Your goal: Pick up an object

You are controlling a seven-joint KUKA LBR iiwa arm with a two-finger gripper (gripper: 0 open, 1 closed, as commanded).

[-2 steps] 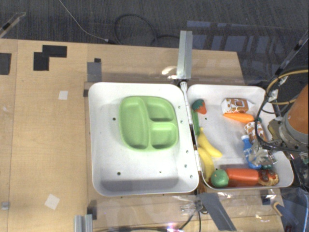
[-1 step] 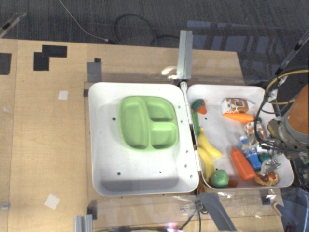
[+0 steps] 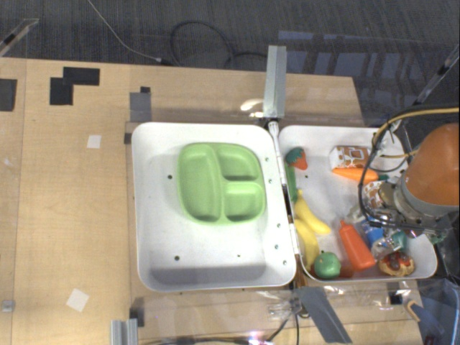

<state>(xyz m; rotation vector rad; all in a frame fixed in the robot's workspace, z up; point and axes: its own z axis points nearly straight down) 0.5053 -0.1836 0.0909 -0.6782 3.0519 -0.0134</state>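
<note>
Two bins (image 3: 154, 264): green tray (image 3: 220, 182), toy foods (image 3: 309, 225).

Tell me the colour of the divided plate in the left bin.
Light green: the divided plate lies in the left bin, seen clearly in the camera view.

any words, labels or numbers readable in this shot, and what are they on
No text can be read anywhere.
small packet in the right bin: printed orange and white, the printing too blurred to read.
black marks on the bench: plain shapes, not letters.
green plate in the left bin: no marking.
</note>
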